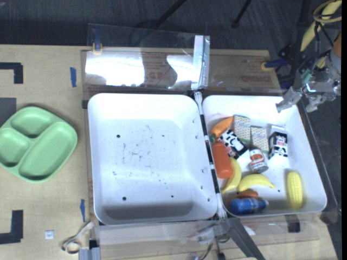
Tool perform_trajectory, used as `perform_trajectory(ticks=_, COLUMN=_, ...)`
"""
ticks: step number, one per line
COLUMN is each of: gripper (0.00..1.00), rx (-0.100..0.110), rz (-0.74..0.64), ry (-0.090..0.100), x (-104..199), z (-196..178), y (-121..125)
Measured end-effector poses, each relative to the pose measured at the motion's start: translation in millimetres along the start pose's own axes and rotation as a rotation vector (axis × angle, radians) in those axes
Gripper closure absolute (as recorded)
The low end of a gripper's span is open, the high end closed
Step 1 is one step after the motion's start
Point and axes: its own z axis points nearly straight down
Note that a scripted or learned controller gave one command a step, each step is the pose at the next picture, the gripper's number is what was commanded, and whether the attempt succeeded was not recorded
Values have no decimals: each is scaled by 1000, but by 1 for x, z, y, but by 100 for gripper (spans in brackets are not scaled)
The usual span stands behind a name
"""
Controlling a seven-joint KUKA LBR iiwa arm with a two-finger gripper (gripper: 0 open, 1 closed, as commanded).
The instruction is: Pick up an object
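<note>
Gripper over right bin far rim, jaws prob. open, holding nothing; items packed inside, left bin roomy.

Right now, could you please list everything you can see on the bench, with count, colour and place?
bins: 2, white, side by side mid-bench
tray: 1, green, divided, left of the bins
corn: 1, yellow, right bin, near right corner
bananas: 2, yellow, right bin, near side
carrots: 2, orange, right bin, along its left wall
bottle: 1, blue, right bin, near edge
cartons: 2, black and white, right bin middle
boxes: 2, pale patterned, right bin, far side
can: 1, white and red, right bin centre
gripper: 1, grey, over the right bin's far right corner
</note>
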Motion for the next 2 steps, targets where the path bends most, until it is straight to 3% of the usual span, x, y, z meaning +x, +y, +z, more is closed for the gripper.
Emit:
perform_trajectory(ticks=1, gripper=0, rx=0, rz=-39, ry=0, x=8, z=74, y=-2)
perform_trajectory(ticks=2, gripper=0, rx=-3, rz=-62, ry=-2, x=-10, z=75, y=8)
